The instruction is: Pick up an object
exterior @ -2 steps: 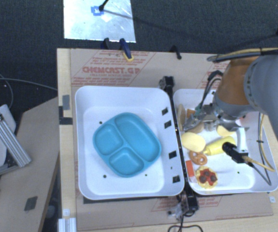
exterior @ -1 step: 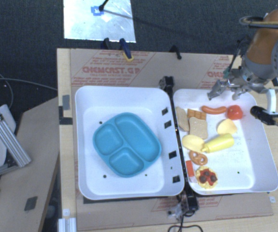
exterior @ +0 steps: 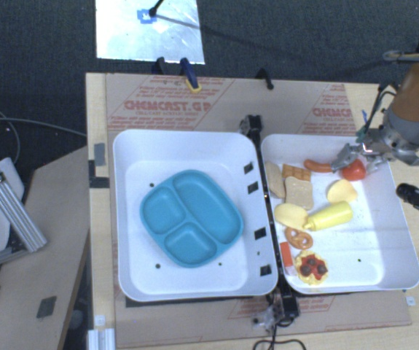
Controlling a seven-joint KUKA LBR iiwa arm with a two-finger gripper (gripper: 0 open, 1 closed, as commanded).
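My gripper [exterior: 358,154] hangs over the far right part of the right bin [exterior: 384,268]. A red tomato [exterior: 353,171] lies right under it, touching or nearly touching; whether it is gripped is unclear. Close by are an orange sausage [exterior: 317,166], a yellow fruit piece [exterior: 342,191] and a yellow mustard bottle [exterior: 330,215]. A bread slice [exterior: 299,192], a cracker [exterior: 295,172], a pretzel [exterior: 299,238] and a berry tart [exterior: 311,267] lie on the bin's left side.
The left bin [exterior: 143,159] holds a blue divided plate [exterior: 191,218]. A black divider with clips [exterior: 261,195] runs between the bins. A black part [exterior: 417,195] juts over the right bin's right rim. The grey arm [exterior: 413,115] stands over the far right corner.
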